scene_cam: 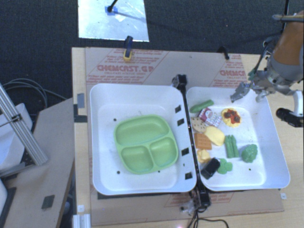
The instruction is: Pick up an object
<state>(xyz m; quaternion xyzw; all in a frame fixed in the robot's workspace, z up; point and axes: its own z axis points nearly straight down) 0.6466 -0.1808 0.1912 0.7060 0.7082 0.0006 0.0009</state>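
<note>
The right bin (270, 127) holds several toy foods: a green pod (201, 105), a red-and-white packet (209, 116), a yellow disc with red topping (232, 117), a yellow lump (214, 136), an orange square (203, 142), green stalks (231, 146), a broccoli piece (249, 153) and a black object (210, 167). My gripper (248, 94) hangs over this bin's far edge, above and right of the yellow disc. Its fingers (237, 94) are spread open with nothing between them.
A green divided plate (146, 144) lies in the left bin (102, 127). A black clip strip (186, 127) runs between the two bins. Beyond the bins are cardboard (142, 65) and a shiny sheet (111, 13).
</note>
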